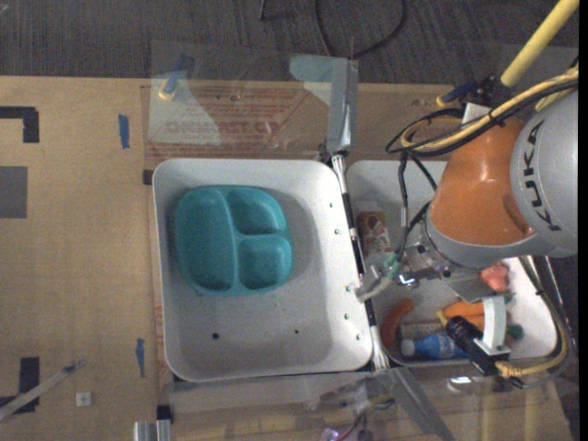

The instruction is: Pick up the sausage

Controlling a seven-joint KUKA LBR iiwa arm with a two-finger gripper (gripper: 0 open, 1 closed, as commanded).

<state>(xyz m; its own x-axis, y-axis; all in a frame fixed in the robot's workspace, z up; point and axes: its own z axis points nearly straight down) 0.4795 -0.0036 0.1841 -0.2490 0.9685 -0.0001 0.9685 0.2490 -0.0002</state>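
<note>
Arm's bulk covers much of the right bin [367,186]; hand [415,272] grip state unreadable. Sausage [397,321], partly hidden, lies just below the hand.

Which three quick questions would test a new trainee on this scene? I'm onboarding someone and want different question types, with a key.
1. True or false: the teal divided plate lies in the left bin.
2. Which bin is the arm over? A) left B) right
3. Fill in: the band above the arm's wrist is ____.

Key: 1 true. 2 B, it hangs over the right bin, where small items such as a blue bottle lie. 3 orange.
</note>
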